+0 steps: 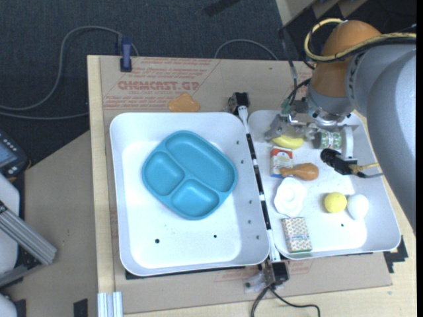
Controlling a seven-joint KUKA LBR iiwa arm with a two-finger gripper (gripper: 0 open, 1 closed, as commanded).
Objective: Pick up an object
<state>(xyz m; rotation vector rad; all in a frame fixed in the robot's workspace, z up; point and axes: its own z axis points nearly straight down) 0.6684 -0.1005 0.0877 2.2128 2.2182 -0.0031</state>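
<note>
Robot gripper (310, 125) hovers low at the back of the right bin (380, 233), just beside a small yellow banana (288, 141); whether its fingers grip anything cannot be told. The banana looks light, smooth, likely plastic, best pinched across its narrow middle

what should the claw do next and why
Probably lower a little onto the banana and close. The claw sits at the back of the right bin, just above the banana, and nothing shows between its fingers. The drumstick and carton lie close in front, so a straight descent seems safest.
</note>
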